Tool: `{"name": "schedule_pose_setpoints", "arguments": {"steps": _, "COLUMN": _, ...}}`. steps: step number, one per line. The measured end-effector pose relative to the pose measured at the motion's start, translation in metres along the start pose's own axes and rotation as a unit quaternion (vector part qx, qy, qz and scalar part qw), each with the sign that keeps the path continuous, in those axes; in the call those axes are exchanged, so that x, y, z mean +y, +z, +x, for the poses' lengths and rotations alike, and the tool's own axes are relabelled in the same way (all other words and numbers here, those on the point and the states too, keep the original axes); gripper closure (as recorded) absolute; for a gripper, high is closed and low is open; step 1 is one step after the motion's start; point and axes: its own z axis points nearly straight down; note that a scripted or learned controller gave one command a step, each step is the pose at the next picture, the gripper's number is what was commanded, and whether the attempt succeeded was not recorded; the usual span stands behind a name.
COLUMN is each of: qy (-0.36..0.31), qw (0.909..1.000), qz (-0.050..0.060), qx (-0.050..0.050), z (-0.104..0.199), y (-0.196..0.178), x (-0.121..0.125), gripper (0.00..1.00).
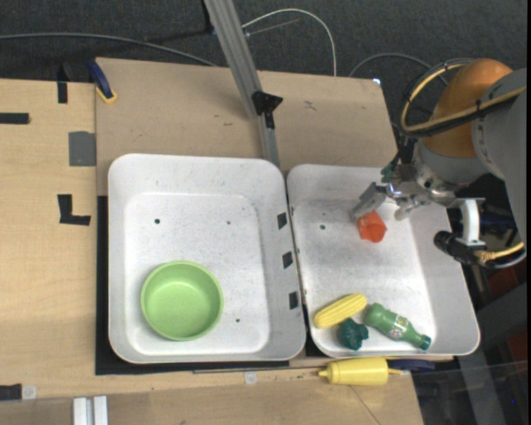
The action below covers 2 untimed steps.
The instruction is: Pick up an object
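My gripper (385, 207) hangs over the far part of the right bin (442, 273), its two fingers spread open. A small orange-red object (372, 229) lies on the bin floor just in front of the left finger (366, 205) and is not held between the fingers. At the bin's near end lie a yellow corn cob (340, 309), a green bottle (396, 323) and a small dark green piece (352, 334), all well away from the gripper.
A green bowl (181, 300) sits in the near left corner of the left bin (195, 184). A yellow bottle (358, 372) lies on the bench outside the right bin's front rim. A metal pole (239, 51) rises behind the bins.
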Motion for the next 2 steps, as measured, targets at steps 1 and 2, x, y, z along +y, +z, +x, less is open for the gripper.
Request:
{"name": "schedule_pose_setpoints", "arguments": {"steps": 1, "qy": 0.000, "qw": 1.0000, "qz": -0.003, "qx": -0.001, "z": 0.001, "y": 0.044, "x": 0.000, "gripper": 0.00}}
{"name": "schedule_pose_setpoints", "arguments": {"steps": 2, "qy": -0.001, "qw": 1.0000, "qz": -0.002, "qx": 0.000, "z": 0.002, "y": 0.032, "x": 0.000, "gripper": 1.00}}
